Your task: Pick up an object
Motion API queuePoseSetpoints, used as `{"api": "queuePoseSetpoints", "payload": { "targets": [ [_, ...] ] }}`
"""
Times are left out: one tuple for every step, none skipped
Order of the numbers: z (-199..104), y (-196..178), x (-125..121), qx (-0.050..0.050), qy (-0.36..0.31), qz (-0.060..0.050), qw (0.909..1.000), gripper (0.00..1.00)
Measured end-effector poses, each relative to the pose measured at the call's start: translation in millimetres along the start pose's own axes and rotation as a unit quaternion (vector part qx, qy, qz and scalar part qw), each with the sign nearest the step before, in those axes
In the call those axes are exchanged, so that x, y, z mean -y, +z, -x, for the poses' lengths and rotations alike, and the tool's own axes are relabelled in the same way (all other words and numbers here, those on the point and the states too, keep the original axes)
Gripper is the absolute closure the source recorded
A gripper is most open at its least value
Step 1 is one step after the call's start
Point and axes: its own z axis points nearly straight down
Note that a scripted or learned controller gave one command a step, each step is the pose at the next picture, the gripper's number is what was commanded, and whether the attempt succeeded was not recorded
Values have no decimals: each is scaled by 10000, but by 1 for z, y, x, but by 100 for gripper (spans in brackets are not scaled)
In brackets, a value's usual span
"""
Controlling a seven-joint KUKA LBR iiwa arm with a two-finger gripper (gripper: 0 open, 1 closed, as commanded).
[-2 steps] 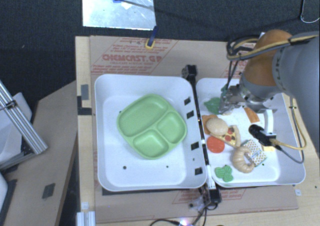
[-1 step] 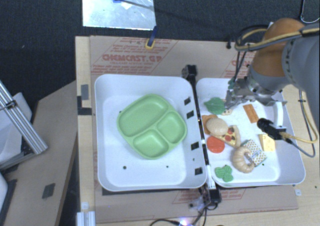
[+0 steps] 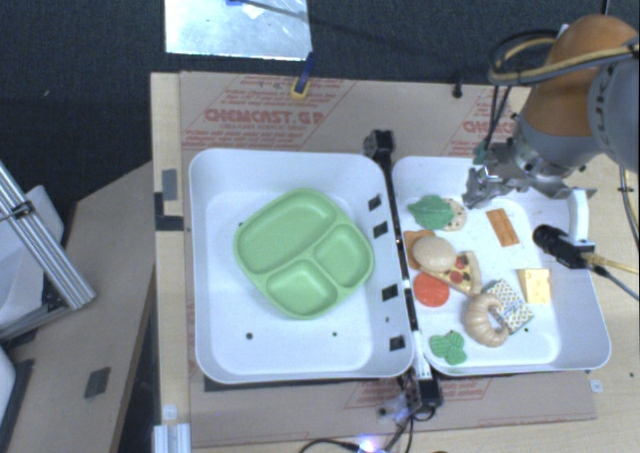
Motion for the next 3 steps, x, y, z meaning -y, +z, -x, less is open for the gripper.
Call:
{"api": "queuePoseSetpoints", "payload": {
  "targets": [
    [0, -44, -1, 0, -24, 5, 10000, 100],
    [-50, -53, 3, -1, -27, 2, 10000, 100],
    [-73, -36, -2, 4, -33, 9, 10000, 100]
  ]
}}
